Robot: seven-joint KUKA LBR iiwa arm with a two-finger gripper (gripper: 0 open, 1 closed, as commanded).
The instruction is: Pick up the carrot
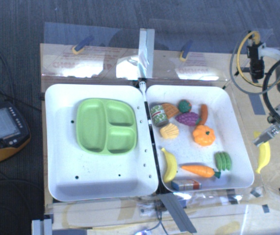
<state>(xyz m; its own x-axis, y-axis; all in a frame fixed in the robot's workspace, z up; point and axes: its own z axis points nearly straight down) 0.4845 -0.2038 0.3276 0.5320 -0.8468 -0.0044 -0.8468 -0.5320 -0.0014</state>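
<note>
The carrot [197, 170] is orange with a small green top pointing right. It lies flat near the front of the right bin [238, 131], between a yellow banana [169, 164] on its left and a green ridged vegetable [222, 160] on its right. A small red and blue box [185, 184] sits just in front of it, against the bin's front wall. Nothing touches the carrot from above.
Further back in the right bin lie an orange pumpkin [204, 135], purple grapes [188, 118], a slim orange piece [204, 114], a can [158, 113] and a yellow ridged piece [169, 130]. The left bin [61, 180] holds a green divided plate [106, 126]. Cables [250, 58] hang at the right.
</note>
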